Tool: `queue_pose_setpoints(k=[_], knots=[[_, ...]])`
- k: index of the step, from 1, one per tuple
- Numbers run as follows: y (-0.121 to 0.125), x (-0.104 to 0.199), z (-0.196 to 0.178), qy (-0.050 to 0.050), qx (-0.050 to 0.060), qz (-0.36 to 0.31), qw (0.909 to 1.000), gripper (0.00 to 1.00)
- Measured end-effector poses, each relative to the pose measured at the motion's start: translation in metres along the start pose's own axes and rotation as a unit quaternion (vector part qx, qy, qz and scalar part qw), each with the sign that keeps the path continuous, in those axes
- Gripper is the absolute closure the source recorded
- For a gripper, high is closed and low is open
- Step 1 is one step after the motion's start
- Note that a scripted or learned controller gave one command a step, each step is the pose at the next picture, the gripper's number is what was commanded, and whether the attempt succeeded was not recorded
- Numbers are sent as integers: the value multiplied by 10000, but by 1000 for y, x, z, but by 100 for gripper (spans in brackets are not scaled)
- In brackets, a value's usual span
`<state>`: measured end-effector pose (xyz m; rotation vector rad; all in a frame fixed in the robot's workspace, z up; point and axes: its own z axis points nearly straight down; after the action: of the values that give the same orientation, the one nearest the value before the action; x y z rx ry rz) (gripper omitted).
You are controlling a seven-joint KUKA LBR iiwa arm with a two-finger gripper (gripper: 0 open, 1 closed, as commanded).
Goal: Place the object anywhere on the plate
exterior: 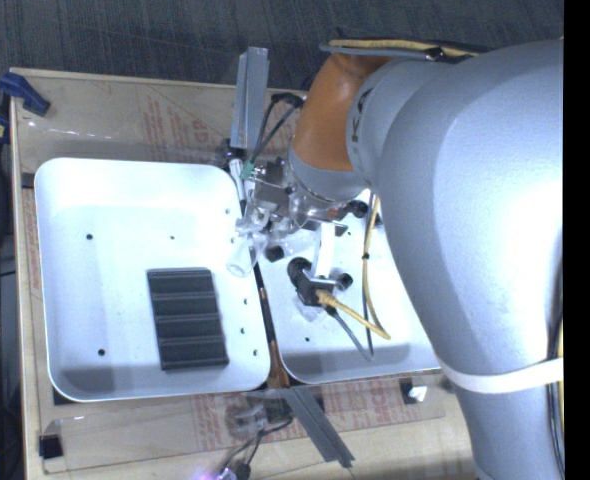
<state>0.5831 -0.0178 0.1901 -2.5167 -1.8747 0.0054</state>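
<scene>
A black ribbed rectangular plate (pixel 187 318) lies flat in the left bin (pixel 85 198), toward its front right. My gripper (pixel 247 243) hangs over the rim between the two bins, up and to the right of the plate and apart from it. Something small and pale sits at the gripper's tip, too blurred to name. The arm's grey body covers most of the right bin (pixel 315 363).
A metal bar (pixel 249 93) stands behind the bins near the gripper. The wooden bench (pixel 125 108) frames both bins, with a blue clamp (pixel 23 93) at its back left corner. A grey bracket (pixel 305 423) lies along the front edge.
</scene>
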Motion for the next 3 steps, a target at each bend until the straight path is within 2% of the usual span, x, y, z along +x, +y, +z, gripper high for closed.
queue_pose_setpoints(k=[1,2,3], knots=[[-78,159,5,-8,2,-238,9997,100],[-13,154,82,-11,6,-11,10000,100],[29,156,99,-1,1,554,9985,100]])
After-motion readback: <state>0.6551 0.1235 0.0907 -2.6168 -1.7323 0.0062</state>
